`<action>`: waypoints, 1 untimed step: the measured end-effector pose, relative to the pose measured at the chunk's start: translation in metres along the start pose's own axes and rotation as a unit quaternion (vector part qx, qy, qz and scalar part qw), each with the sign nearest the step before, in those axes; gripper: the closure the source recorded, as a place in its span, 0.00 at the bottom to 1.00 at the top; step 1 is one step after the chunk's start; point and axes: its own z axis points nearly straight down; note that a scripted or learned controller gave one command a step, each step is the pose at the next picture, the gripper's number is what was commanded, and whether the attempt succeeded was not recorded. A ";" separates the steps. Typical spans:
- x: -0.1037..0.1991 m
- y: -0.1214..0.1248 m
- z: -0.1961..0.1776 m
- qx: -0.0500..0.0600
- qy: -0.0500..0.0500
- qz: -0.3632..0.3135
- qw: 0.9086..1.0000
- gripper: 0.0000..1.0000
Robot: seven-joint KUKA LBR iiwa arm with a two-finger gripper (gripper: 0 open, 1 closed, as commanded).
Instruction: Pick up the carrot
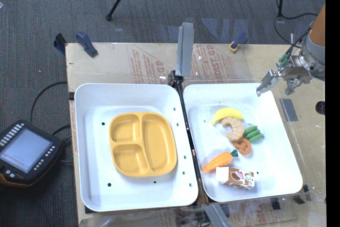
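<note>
The carrot (217, 161), orange with a small green top, lies tilted in the lower middle of the right bin (279, 165). Its green end points toward the upper right. My gripper (277, 86) hangs over the bin's far right corner, well above and to the right of the carrot. Its two fingers are spread apart and open, with nothing between them.
Around the carrot lie a yellow banana (227, 114), a tan shrimp-like piece (234, 127), green pea pods (253, 134), a red-orange slice (243, 146) and a small carton (236, 177) touching the carrot's near side. The left bin (85, 114) holds a yellow divided plate (142, 143).
</note>
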 end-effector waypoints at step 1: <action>0.055 -0.033 0.096 0.006 0.002 -0.032 0.999 0.00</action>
